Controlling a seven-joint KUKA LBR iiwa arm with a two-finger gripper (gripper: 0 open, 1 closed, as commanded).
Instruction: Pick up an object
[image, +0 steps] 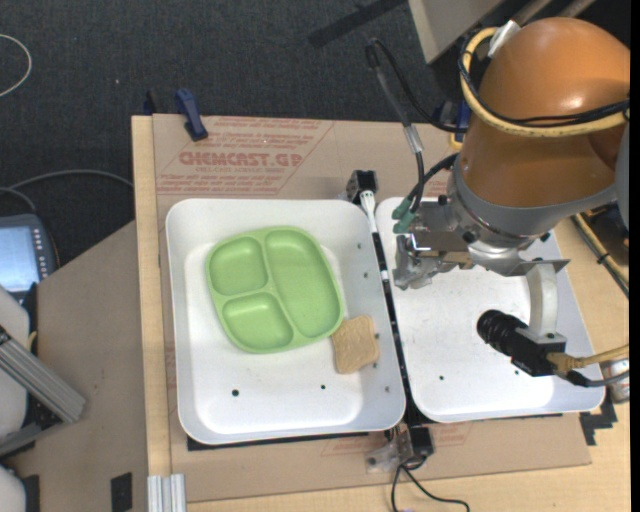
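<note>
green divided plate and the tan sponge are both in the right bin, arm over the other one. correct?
Not quite: the camera view shows the green divided plate and the tan sponge in the left bin, not the right. The sponge lies at the plate's lower right edge. The arm is over the other bin, the right bin, with the gripper near its upper left corner.

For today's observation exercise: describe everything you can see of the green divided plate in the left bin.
The green divided plate is a pale green, rounded-rectangle tray, plastic by its look, with three compartments split by raised ridges: one long and two smaller. It lies flat and right way up, turned at a slant, in the left bin toward its far side. Nothing lies in its compartments. A tan sponge-like piece sits at its near right corner, touching or nearly touching its rim.
</note>
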